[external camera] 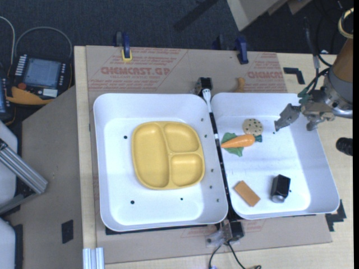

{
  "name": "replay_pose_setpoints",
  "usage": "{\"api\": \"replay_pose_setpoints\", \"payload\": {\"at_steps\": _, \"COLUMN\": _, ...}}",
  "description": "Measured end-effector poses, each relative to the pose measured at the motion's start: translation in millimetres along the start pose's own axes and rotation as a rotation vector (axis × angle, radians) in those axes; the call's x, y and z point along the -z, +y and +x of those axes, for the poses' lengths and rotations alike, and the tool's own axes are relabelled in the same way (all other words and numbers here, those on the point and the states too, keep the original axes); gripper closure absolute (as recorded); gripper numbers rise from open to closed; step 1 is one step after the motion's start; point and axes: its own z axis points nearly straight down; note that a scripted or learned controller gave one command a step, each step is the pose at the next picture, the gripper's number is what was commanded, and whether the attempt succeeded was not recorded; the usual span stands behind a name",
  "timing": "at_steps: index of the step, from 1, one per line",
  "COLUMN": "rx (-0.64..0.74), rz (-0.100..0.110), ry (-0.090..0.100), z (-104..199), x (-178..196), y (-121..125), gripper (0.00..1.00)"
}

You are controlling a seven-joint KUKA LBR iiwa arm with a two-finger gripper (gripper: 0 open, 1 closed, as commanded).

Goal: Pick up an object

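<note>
I read the gripper (298,116) at the right bin's (314,206) upper right corner, above the bin floor. Its two fingers stand spread wide with nothing between them, so no object is held. I judge this posture to be an approach: the hand is open so that it can straddle a target on descent.

The candidate objects all lie in the right bin. The cookie (253,126) sits nearest the gripper, to its left, and lies just above the carrot (238,142), whose green leaves reach toward the bin's left wall. The brown block (246,193) and the black object (280,187) rest near the front wall, well apart from the gripper and apart from each other.

The left bin (112,206) carries a yellow divided tray (167,154) lying flat at its centre, too broad for this hand.

I expect the cookie or carrot to be the practical target, given proximity. Their closeness risks a nudge.
</note>
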Motion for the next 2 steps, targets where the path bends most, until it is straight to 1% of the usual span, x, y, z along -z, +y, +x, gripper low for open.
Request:
{"api": "replay_pose_setpoints", "payload": {"at_steps": 1, "rx": 0.003, "rz": -0.013, "ry": -0.002, "z": 0.4, "x": 7.2, "y": 2.5, "gripper": 0.00}}
{"api": "replay_pose_setpoints", "payload": {"at_steps": 2, "rx": 0.004, "rz": -0.009, "ry": -0.001, "z": 6.1, "x": -39.2, "y": 9.3, "gripper": 0.00}}
